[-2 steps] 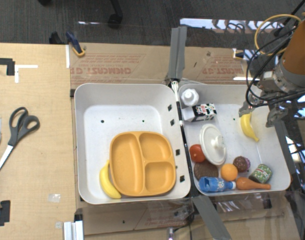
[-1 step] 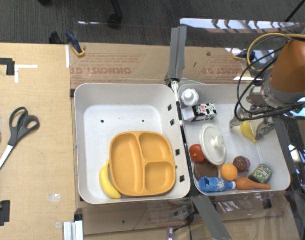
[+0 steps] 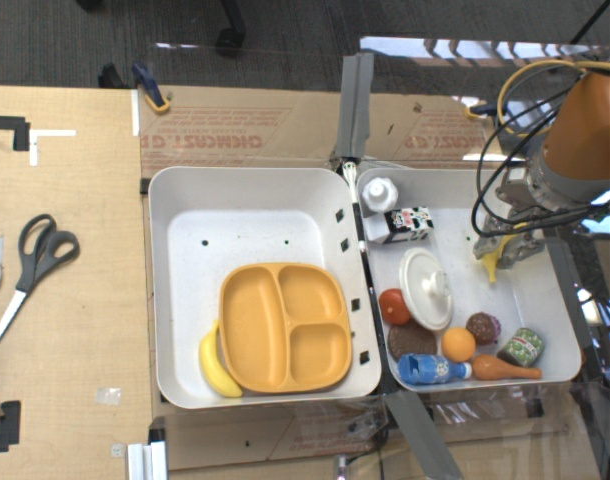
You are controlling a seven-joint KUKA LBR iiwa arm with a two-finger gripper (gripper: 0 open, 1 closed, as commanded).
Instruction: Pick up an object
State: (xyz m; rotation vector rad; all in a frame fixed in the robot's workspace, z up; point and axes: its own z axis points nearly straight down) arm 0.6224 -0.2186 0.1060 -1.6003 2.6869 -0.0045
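Saw a small yellow piece at the far right of the right bin, just under the gripper and seemingly touching it. Could not tell whether it was held or merely lying on the bin floor below. Could not tell the state of the jaws either, since cables and the wrist hid them.

Found the rest of the loose things further left and nearer in the same bin:
- a white bottle at the far left corner
- a black-and-white carton just beside the bottle
- a white lid near the middle
- a red tomato touching the lid's left edge
- a brown round thing nearer than the tomato
- an orange ball
- a dark purple ball
- a green can towards the near right corner

Noted a blue bottle and an orange carrot-like thing lying end to end along the near wall.

Saw in the left bin an orange divided plate, with a banana tucked against its near left rim. Spotted scissors well apart on the bench, far left.
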